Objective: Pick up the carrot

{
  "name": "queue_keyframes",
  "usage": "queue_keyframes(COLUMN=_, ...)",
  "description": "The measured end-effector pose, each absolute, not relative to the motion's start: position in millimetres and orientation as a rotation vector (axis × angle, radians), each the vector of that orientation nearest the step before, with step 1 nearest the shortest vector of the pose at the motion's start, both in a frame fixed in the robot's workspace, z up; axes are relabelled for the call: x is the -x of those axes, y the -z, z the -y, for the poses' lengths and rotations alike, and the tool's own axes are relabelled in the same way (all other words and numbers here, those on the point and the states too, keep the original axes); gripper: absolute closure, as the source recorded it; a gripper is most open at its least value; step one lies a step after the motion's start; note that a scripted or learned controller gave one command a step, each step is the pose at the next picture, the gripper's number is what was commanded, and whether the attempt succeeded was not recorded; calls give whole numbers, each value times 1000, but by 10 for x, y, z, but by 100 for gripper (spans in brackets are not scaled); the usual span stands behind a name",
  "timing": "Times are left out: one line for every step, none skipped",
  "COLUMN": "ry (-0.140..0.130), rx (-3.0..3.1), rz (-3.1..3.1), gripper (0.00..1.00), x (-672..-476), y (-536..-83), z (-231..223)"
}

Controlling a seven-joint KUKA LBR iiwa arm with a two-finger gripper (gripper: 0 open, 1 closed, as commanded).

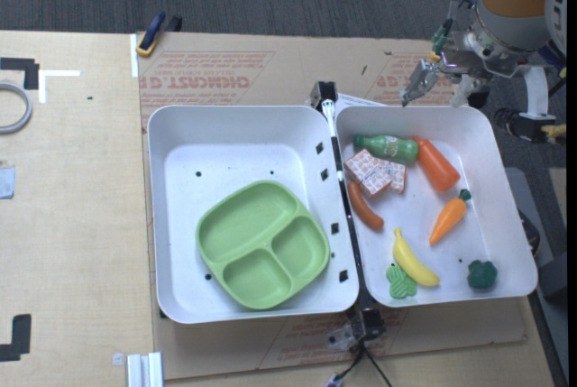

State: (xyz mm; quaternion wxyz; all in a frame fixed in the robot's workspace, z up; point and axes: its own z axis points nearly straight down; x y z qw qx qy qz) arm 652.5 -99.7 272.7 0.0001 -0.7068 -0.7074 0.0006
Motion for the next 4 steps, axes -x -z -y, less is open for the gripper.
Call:
queue_keyframes(ry=-1, rx=2067, rz=2365, gripper=0, x=-5630, y=-1367, z=1238)
queue_keyframes(ry=0, rx=1842, rz=2544, gripper=0, x=-5373, y=-922, z=1804)
queue_keyframes(ry=1, rx=1847, rz=2543, gripper=100, x=-5383, y=-1020, z=1807)
queue_keyframes(ry=0, rx=2247, rz=2195, gripper=100, x=-5891, y=-1639, z=1476)
